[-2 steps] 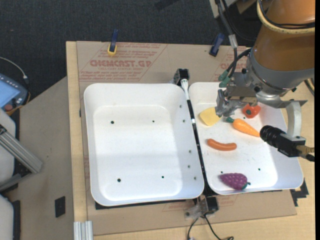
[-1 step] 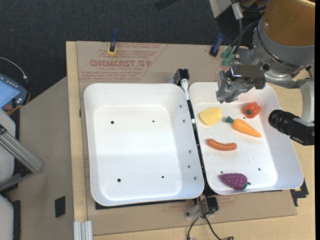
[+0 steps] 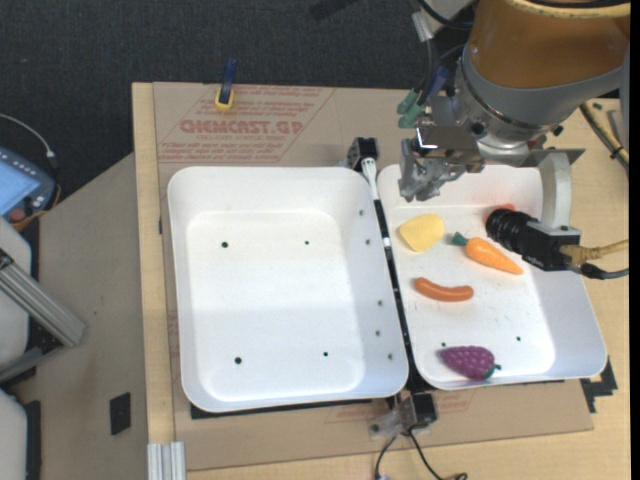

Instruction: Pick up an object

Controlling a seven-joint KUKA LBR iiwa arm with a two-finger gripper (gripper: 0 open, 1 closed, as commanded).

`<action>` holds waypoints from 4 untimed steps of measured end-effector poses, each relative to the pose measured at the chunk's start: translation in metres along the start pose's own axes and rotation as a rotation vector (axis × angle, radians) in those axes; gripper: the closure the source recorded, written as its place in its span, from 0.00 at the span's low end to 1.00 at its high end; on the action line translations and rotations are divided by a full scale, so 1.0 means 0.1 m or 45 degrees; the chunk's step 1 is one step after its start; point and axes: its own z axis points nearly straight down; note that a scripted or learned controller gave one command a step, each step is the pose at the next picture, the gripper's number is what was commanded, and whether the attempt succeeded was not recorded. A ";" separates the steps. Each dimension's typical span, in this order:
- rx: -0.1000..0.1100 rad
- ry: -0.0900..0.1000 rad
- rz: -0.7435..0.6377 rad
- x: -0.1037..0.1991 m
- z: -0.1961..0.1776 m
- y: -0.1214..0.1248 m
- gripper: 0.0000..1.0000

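A yellow piece (image 3: 421,232) lies near the back left corner of the right bin (image 3: 575,320), the object closest to the gripper (image 3: 420,186), which hangs just above and behind it with nothing between its fingers. Whether those fingers stand wide or narrow cannot be told from this angle. Beside the yellow piece lies a carrot (image 3: 489,253), a sausage (image 3: 443,290) sits nearer the middle, and a bunch of grapes (image 3: 467,360) rests at the front edge. The left bin (image 3: 200,208) adjoins across the divider. To take the yellow piece cleanly, the gripper would likely need to shift slightly toward the front, centre over it, and descend straight, keeping clear of the bin wall and the carrot's green tip close by. Its rounded shape may roll if caught off-centre, so a squared, low grasp looks best.
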 end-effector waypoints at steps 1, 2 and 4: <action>0.002 0.001 0.000 0.10 0.36 -0.16 1.00; -0.012 0.004 -0.003 0.59 -0.26 -0.39 1.00; 0.015 -0.007 0.001 1.34 0.93 -0.40 1.00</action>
